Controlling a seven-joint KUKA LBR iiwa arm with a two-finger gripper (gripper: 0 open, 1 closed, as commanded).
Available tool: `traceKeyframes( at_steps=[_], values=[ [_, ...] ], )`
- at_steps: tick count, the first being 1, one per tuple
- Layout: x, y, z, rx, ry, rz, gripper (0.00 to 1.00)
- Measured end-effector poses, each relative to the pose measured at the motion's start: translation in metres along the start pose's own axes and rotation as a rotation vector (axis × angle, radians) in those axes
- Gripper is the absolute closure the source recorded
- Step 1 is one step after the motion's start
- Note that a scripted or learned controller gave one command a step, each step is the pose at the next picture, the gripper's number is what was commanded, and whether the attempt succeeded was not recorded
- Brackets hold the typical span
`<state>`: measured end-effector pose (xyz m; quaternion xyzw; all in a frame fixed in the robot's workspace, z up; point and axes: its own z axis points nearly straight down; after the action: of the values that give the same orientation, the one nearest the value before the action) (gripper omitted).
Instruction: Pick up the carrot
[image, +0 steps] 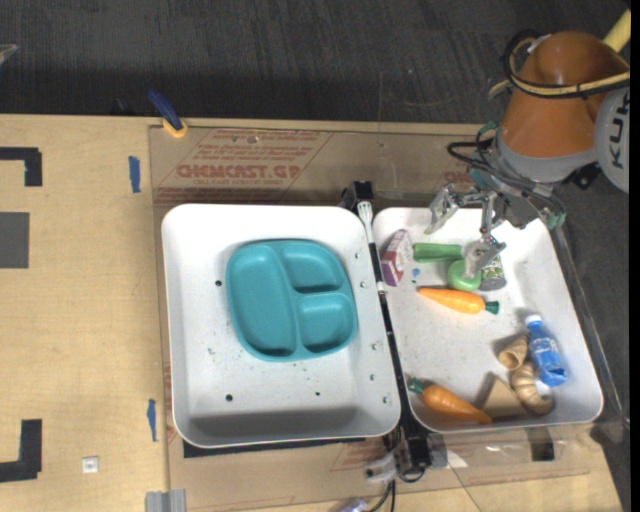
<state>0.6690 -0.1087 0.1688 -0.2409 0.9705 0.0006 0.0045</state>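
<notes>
An orange carrot (452, 299) with a green stem end lies across the middle of the right bin (575, 300). A second orange carrot (450, 402) lies near that bin's front left corner. My gripper (466, 222) hangs over the back of the right bin, above and behind the middle carrot. Its fingers are open and spread apart, with nothing between them. One fingertip (489, 243) hangs just over a green cup-like toy (464, 273).
A green stick-shaped toy (437, 251) and a small purple-and-white packet (395, 257) lie at the back of the right bin. A blue bottle (545, 352) and beige shell-like pieces (522, 372) sit front right. The left bin (190, 300) holds a teal divided tray (292, 297).
</notes>
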Motion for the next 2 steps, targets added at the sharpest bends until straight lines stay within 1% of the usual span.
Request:
traceKeyframes(
  at_steps=[1, 2],
  values=[
    [0.044, 0.014, 0.071, 0.004, -0.003, -0.042, 0.00],
    [0.097, 0.061, 0.077, 0.006, -0.004, 0.134, 0.00]
  ],
)
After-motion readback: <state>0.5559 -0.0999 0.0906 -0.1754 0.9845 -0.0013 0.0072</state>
